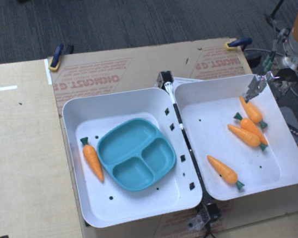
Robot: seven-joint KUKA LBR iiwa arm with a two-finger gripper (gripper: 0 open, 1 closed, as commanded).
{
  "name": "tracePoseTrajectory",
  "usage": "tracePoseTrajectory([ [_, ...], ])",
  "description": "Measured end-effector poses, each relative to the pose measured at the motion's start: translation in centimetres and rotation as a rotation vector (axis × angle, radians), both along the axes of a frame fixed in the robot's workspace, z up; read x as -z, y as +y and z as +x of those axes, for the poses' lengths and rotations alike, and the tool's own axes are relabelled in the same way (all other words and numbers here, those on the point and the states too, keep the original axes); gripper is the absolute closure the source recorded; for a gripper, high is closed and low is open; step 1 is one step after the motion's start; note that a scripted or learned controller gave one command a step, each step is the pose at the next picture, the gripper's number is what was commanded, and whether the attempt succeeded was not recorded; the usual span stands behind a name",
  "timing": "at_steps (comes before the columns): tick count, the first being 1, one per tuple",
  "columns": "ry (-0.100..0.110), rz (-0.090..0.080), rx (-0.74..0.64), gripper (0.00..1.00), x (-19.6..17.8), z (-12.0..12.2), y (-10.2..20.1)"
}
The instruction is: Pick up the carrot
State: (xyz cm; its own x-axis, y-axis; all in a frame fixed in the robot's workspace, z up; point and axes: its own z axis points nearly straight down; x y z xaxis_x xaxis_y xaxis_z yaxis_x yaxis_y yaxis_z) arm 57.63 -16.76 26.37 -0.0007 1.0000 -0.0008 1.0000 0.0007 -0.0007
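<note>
Orange carrots lie in both bins: three in the right bin (288,170), one in the left bin (77,153) beside a blue tray (136,153). The gripper (253,90) hovers just above the nearest carrot (252,112), holding nothing; how wide it stands cannot be told. Grasp and lift remain.

1. The bench (29,204) is light wood, with a cardboard sheet (147,69) lying on it.
2. Two white bins sit side by side on the sheet: left bin (90,206), right bin (288,173).
3. Blue-and-yellow clamps (56,56) (237,44) grip the sheet's far corners.
</note>
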Motion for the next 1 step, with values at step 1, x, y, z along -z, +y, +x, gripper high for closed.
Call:
tracePoseTrajectory([
  [1,0.001,0.001,0.003,0.0,14.32,-5.65,3.88],
])
